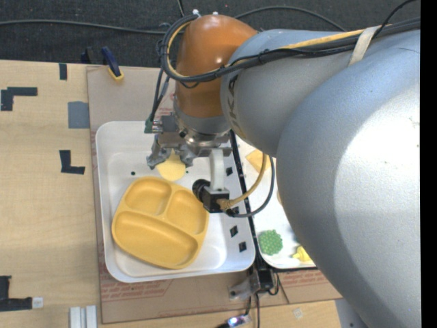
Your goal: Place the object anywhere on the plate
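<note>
A yellow plate (160, 222) with three compartments lies in the left white bin (109, 149), towards its front. My gripper (171, 157) hangs over the back part of that bin, just behind the plate's far rim. A small pale yellow object (172, 171) shows right under the gripper's tip, between it and the plate's rim. The view does not reveal whether the object is gripped or resting on the bin floor. The grey arm with its orange band (205, 60) covers the area above and to the right.
The right bin (273, 217) is mostly hidden by the arm; a green round object (270, 241) and yellow pieces (302, 253) lie in it. A black cable fitting (208, 197) hangs by the plate's right edge. Brown bench surface surrounds both bins.
</note>
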You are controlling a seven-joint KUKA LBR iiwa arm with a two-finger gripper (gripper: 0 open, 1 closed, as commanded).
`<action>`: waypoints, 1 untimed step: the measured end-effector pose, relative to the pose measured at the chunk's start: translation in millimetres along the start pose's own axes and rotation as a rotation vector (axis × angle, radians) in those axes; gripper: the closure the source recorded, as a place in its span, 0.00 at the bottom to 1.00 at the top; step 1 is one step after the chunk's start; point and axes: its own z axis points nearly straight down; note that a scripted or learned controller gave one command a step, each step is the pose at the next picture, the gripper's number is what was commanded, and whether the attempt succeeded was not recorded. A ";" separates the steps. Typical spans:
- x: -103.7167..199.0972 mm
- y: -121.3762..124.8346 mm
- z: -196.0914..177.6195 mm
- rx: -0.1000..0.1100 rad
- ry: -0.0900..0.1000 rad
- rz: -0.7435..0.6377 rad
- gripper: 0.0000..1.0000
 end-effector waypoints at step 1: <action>-2.8 -0.1 0.4 0.002 -0.002 0.003 0.00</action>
